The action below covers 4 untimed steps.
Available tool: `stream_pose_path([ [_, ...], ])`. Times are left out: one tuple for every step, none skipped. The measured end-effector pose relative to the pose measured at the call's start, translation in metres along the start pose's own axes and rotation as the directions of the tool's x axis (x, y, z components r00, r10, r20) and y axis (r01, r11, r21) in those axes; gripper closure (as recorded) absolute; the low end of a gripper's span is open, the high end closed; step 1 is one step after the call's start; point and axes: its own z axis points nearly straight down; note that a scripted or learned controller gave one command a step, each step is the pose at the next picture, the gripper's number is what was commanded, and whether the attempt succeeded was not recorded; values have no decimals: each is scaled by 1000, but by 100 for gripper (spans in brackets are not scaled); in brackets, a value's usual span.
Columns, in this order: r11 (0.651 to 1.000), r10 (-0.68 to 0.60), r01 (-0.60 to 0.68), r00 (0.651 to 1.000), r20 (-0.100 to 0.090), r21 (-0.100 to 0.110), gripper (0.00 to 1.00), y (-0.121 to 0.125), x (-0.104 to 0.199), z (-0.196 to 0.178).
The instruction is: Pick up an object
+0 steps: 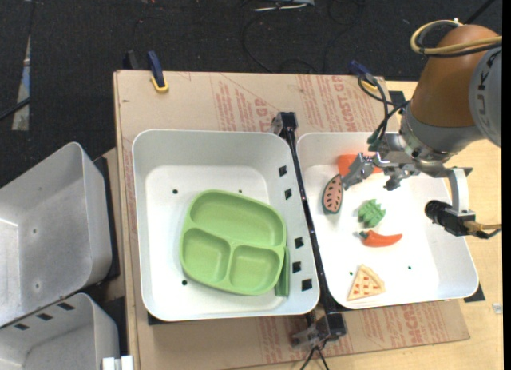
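Bench (200, 97): brown board surface, centre of the frame, printed with red lettering, on a dark carpeted floor strewn with cables.

Left bin (152, 200): shallow, white, centre-left of the frame. Holds one green divided plate (233, 242) with three compartments, lying flat in the lower middle of the bin, its right edge near the bin's right wall.

Right bin (447, 272): shallow, white, just beside the left bin, a black divider strip with clips between the two. Contents, all toy foods:
- watermelon slice (333, 194), red with green rind, upper left of the bin, standing on a slant
- orange piece (346, 162), partly hidden behind the gripper, upper part of the bin; kind cannot be told
- green leafy piece (370, 212), centre of the bin
- red chilli pepper (381, 238), green stem, just below the leafy piece
- pizza slice (366, 284), triangular, lower middle of the bin, apart from the others

Arm (455, 81): grey with orange band, upper right of the frame, reaching down over the upper part of the right bin.

Gripper (377, 170): over the bin's upper middle, fingers spread apart with nothing between them; left finger close to the orange piece and above the watermelon slice

Further white bins (48, 224): left edge of the frame, off the bench
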Motion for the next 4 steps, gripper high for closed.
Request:
stream_pose_path([
  [1000, -2, 2, 1000, 2, -14, 0, 3, 0, -8],
  [1000, 0, 0, 1000, 2, -10, 0, 6, 0, 56],
  [1000, 0, 0, 1000, 4, -19, 0, 3, 1, 115],
  [1000, 1, -1, 1000, 2, -15, 0, 4, 1, 118],
])
